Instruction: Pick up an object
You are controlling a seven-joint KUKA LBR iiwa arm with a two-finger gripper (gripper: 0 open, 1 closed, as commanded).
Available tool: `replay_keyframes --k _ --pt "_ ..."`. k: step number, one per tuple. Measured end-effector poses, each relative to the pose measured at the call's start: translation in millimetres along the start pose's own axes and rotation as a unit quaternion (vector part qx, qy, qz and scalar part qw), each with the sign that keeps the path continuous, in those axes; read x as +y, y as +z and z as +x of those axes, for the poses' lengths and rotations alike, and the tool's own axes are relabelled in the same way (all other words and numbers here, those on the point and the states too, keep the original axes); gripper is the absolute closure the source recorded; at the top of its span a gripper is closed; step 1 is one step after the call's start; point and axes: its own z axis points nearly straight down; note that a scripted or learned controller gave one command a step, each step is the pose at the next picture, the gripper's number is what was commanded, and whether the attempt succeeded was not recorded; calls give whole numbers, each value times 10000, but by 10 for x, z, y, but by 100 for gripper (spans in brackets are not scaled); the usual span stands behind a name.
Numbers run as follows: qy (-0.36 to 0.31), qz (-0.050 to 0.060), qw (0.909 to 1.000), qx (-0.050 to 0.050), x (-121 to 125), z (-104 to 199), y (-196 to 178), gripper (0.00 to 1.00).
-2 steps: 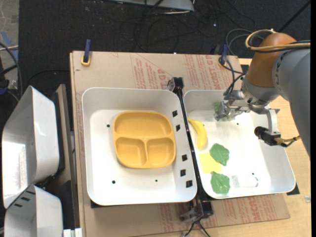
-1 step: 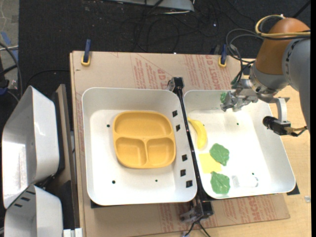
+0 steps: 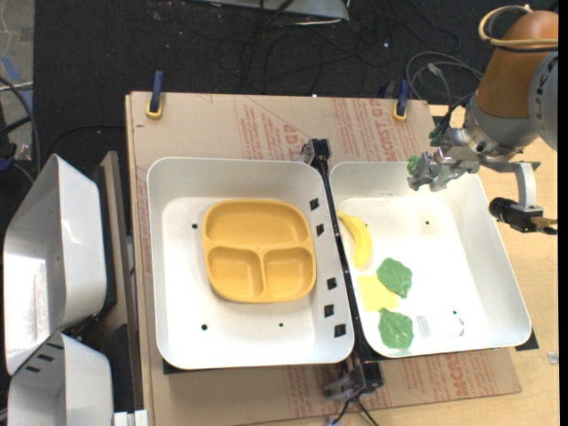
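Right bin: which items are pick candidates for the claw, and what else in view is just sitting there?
Pick candidates, right white bin:
yellow plastic banana
flat yellow square piece
two green leafy pieces
small clear piece

Just lying about:
yellow three-compartment plastic tray in the left white bin

Claw hovers over the right bin's far edge.

Two shallow white plastic bins sit side by side on a cardboard-covered tabletop point(image 3: 266, 122). The left bin point(image 3: 169, 238) holds a yellow three-compartment plastic tray point(image 3: 260, 248) near its centre. The right bin point(image 3: 484, 264) holds a yellow plastic banana point(image 3: 357, 238) by its left wall, a flat yellow square piece point(image 3: 373, 293) below it, and two green leaf-shaped pieces point(image 3: 395, 277) point(image 3: 396, 328) toward the lower left. At the upper right of the frame, the grey arm's pincer point(image 3: 426, 174) hangs over the right bin's upper rim, with something small and green at its tip.
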Motion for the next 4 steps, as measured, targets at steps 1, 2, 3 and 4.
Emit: replay_keyframes --k 1,2,3,4 --pt "-10 -1 10000 -1 14 0 -337 100" --pt "-29 32 10000 11 -23 536 -230 100" --pt "-30 35 10000 14 -45 1046 -150 100" --pt "-37 18 10000 15 -61 1659 -279 100"
